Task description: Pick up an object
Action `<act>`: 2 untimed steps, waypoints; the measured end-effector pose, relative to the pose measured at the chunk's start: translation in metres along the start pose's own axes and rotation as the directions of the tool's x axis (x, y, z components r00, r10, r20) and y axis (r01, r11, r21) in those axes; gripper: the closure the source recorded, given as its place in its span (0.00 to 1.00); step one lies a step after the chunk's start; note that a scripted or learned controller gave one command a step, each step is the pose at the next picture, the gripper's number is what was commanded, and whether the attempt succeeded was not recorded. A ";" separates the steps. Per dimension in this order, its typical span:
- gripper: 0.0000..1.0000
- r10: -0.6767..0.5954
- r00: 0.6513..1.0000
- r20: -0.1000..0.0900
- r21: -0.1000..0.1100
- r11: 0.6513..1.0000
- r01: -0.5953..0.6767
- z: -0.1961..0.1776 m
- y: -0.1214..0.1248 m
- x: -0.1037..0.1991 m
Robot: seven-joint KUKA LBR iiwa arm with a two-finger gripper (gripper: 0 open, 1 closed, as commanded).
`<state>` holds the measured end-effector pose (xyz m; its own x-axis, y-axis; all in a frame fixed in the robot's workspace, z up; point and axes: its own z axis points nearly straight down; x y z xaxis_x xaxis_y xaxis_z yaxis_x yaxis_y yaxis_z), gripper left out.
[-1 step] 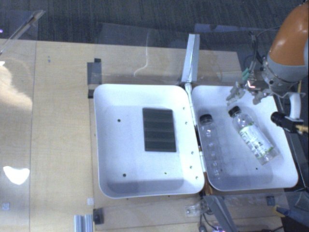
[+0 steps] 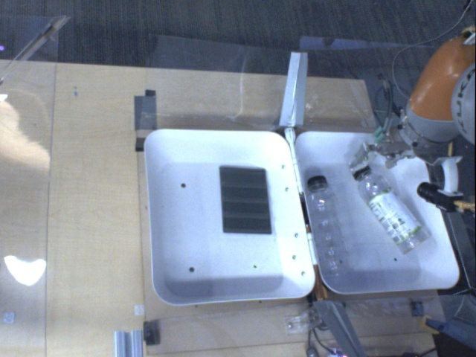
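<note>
Camera view, from above at a slant. The grey arm with the orange band (image 2: 439, 88) comes in from the right and its two-finger pincer (image 2: 381, 149) sits low over the far part of the right shallow white bin (image 2: 439, 274). Can't tell if the pincer is apart or together, too small and cluttered there.

Just beside the pincer, on its near side: a clear plastic bottle with a white-green label (image 2: 387, 207), lying flat, dark cap end up by the pincer, body running away toward the near right corner. Can't tell if the cap end is touching the pincer.

Further left of the pincer, along the same bin's left wall: a second clear plastic bottle with a black cap (image 2: 323, 222), lying lengthwise, apart from the first.

Well to the pincer's left, in the left shallow white bin (image 2: 171, 222): a flat dark grey ribbed rectangular block (image 2: 245, 199), lying mid-bin.
</note>
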<state>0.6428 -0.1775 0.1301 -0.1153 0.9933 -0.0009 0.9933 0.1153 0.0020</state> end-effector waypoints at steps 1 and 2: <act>0.00 -0.057 0.998 0.001 -0.006 0.998 0.057 0.043 0.009 0.016; 0.00 -0.261 0.965 -0.017 0.013 0.965 0.261 0.043 0.023 -0.014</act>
<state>0.6678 -0.1889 0.0875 -0.3704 0.9288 0.0160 0.9288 0.3705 -0.0109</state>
